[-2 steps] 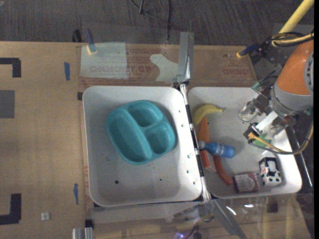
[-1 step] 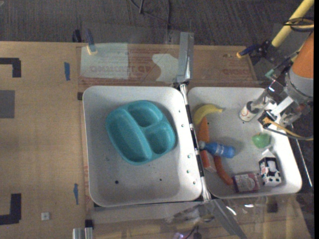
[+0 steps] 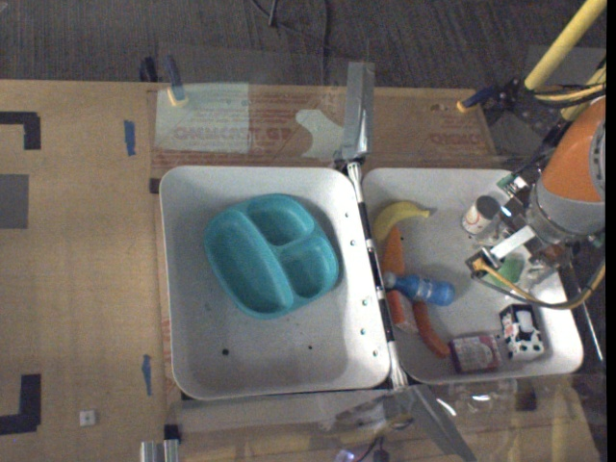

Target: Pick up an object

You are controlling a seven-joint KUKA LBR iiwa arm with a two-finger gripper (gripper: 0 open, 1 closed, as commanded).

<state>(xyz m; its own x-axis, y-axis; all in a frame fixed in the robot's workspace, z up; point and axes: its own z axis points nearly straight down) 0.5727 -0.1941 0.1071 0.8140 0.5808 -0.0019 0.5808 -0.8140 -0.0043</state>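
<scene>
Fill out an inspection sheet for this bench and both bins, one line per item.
Surface: wooden bench with blue tape marks; two white bins side by side.
Job's things: teal divided plate in left bin; banana, blue bottle, orange carrot-like piece, dark red packet in right bin.
Clutter: small black-and-white item by the packet.
Grippers: gripper over right bin's far side; finger state unclear.
Cables: dark cable looping by the wrist; yellow hose top right.
Surroundings: dark carpet; clear panel behind bins.
</scene>
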